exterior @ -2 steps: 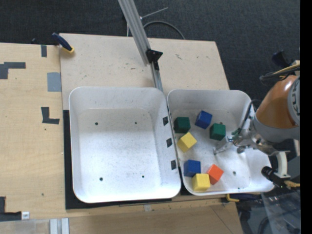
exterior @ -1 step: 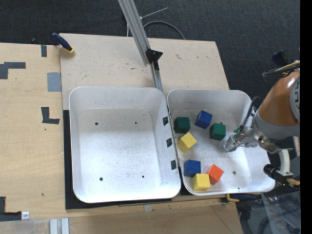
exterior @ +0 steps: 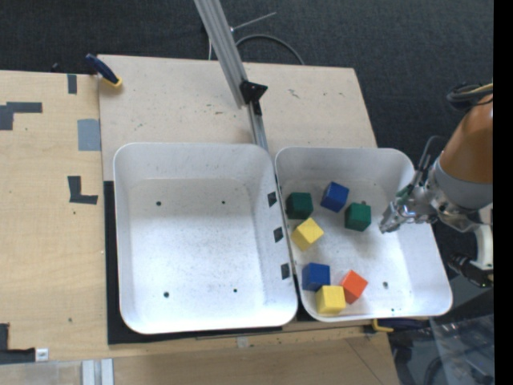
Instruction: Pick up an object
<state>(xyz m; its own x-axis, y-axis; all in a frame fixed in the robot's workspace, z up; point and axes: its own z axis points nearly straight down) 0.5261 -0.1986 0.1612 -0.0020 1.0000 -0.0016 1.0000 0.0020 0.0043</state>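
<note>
The gripper (exterior: 394,217) hangs over the right edge of the right bin (exterior: 417,291), its metal tip low above the white floor with nothing gripped in it; whether it is released or clenched cannot be told from this slanted overhead angle. Nearest to it sits a dark green cube (exterior: 358,216), just beside the tip but apart from it, and likely the next target. Beyond that lie a blue cube (exterior: 335,196), a second green cube (exterior: 299,204) and a yellow cube (exterior: 308,233) toward the bin's left wall, with another blue cube (exterior: 316,275), an orange cube (exterior: 353,284) and a yellow cube (exterior: 330,298) clustered near the front. The scatter looks random, as though the blocks were dropped. The left bin (exterior: 128,215) sits alongside.
</note>
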